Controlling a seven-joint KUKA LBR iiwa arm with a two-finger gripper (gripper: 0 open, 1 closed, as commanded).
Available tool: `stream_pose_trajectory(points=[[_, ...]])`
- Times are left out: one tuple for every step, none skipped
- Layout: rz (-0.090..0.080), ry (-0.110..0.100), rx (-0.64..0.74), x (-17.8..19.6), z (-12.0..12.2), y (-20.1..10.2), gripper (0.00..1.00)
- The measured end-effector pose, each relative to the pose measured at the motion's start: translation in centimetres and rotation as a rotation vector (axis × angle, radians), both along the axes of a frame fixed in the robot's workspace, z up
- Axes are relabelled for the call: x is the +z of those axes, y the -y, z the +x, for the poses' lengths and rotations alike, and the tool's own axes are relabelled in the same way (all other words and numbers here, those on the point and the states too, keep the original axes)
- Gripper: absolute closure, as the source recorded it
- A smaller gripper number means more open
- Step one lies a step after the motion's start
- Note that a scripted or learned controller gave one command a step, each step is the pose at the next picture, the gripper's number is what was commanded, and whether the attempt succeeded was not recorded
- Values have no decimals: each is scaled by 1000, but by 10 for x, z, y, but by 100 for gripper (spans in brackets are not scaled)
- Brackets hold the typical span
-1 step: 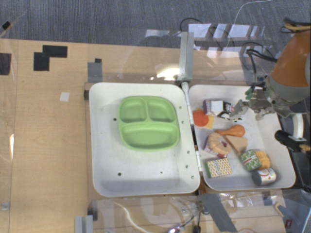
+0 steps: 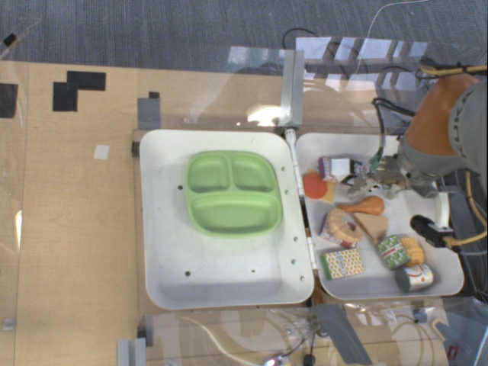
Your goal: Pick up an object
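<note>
The right bin [image 2: 450, 269] holds several small items. Among them are a red and orange piece [image 2: 315, 187], a purple and white box [image 2: 334, 165], an orange drumstick-shaped toy [image 2: 364, 204] and a tan bread piece [image 2: 341, 226]. Nearer the front lie a patterned box [image 2: 343, 263], a green can [image 2: 391, 251] and a silver can [image 2: 415, 277]. My gripper [image 2: 373, 178] hangs low over the back of this bin, just above the orange toy and right of the purple box. Nothing is visibly held in it.
The left bin [image 2: 164, 280] bears a green divided plate [image 2: 232, 193] in its middle. A metal post [image 2: 292, 90] stands at the back between the bins. Cables run behind the right bin, and the grey and orange arm [image 2: 442, 132] covers its back right corner.
</note>
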State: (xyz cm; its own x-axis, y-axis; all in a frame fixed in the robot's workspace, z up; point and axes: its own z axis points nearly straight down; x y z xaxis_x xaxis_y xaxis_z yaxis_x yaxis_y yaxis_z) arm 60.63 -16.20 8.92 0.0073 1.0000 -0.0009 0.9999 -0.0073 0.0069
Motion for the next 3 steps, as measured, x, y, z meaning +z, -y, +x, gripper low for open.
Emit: stream_pose_trajectory(points=[[0,-4,69,17,3,-13,0],[0,-1,70,27,5,-13,100],[1,3,72,37,7,-14,100]])
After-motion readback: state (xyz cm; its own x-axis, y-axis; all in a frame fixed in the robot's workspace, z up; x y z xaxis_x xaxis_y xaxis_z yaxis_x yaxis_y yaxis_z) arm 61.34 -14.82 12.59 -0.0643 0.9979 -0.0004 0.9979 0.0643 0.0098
